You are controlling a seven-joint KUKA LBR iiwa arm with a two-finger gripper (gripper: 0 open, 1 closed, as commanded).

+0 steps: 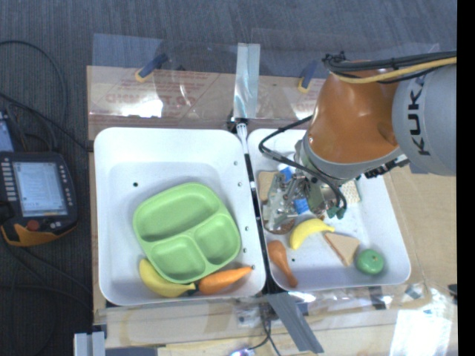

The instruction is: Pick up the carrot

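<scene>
White bins first: the left bin (pixel 111 199) and the right bin (pixel 393 251) sit side by side on the bench, sharing a middle divider. Over the right bin hangs the grey arm (pixel 430 124) with its broad orange band (pixel 352 121), reaching in from the right and covering much of that bin's upper half. In the left bin lies a green divided plate (pixel 185 232), tilted a little, with a yellow banana (pixel 159 280) tucked under its lower edge. Beside that banana, at the plate's lower right corner and close to the divider, lies an orange carrot (pixel 223 278), flat on the bin floor. The right bin holds a second banana (pixel 308 232), a tan wedge-shaped piece (pixel 343 247), a green apple (pixel 369 261), and a darker orange, carrot-like piece (pixel 280 262) near the lower left corner, just across the divider from the other. Either could be the one meant; which cannot be settled from this view. The gripper (pixel 297 202) sits low over the right bin's centre-left, above and near the second banana; wiring and clutter hide its tips, so whether it is spread or closed cannot be told. Nothing orange shows in it. Judgement: the pick is not yet done. Both orange pieces rest on bin floors, so approach, grasp and lift all remain.
</scene>
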